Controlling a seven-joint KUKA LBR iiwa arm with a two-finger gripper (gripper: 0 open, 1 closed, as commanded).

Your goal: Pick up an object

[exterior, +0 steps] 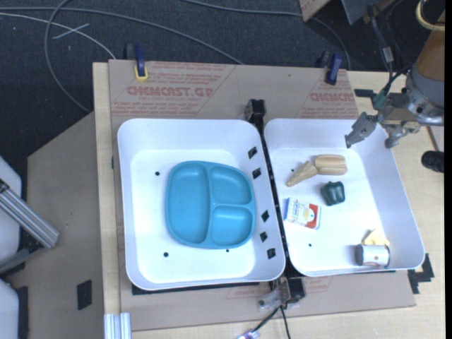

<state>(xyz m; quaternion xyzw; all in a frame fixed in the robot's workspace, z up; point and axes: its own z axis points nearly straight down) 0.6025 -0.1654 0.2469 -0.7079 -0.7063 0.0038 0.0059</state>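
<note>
My gripper (371,140) hangs over the far right corner of the right bin (400,189), open, with nothing between its fingers. Below and to its left in that bin lie a tan bread-like piece (319,168), a small dark green pepper (332,193) and a white carton with red and blue print (302,212). A small grey and yellow object (372,251) rests near the bin's front right corner. The gripper stands apart from all of them, closest to the tan piece.
The left bin (131,189) holds a blue divided plate (210,205). A black divider with clips (263,189) runs between the bins. Blue clamps (141,62) hold the cardboard base at the back. Cables trail across the dark floor behind.
</note>
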